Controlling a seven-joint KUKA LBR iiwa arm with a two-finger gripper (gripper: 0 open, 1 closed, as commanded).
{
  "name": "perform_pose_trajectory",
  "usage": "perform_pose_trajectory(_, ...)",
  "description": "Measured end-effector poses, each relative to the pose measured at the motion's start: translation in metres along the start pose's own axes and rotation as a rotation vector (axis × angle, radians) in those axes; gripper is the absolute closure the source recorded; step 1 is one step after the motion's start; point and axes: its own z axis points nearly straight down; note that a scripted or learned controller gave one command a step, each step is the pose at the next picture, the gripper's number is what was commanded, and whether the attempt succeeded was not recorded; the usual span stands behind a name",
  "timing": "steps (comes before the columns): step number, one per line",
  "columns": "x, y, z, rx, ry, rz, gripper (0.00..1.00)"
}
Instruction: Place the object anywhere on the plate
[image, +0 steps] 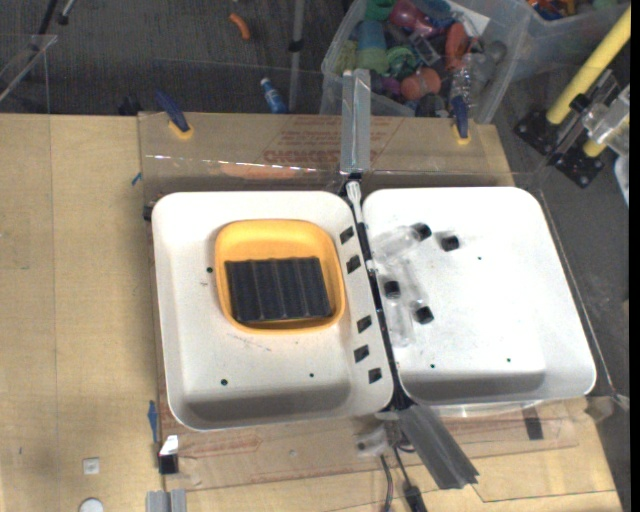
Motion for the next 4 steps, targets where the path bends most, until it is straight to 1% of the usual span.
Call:
perform_pose_trajectory(1, 0.0008, -0.0009, -0.0135, -0.003, -0.005, -0.090, 1.00)
perform_pose_trajectory(4, 0.0040, -0.0048, -0.0137, -0.001, -0.002, -0.363, 1.00)
